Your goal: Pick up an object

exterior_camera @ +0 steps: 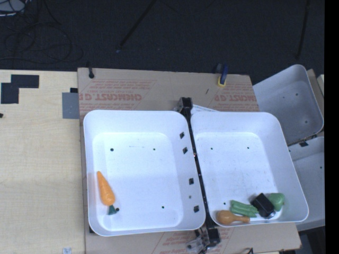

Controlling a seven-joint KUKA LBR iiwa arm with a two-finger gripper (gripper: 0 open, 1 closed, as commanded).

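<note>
Go for the long orange plastic carrot [105,189] (alone, far left of the black block [262,205]); the gripper's state I cannot tell.

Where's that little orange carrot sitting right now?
The carrot lies in the left bin, near its front-left corner beside the left wall, far from the cluster of toys in the right bin.

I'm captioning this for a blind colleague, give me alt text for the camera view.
Two shallow white bins sit side by side: the left bin holds a toy carrot near its front left corner, and the right bin holds a small cluster of green, orange and black items at its front edge.
</note>
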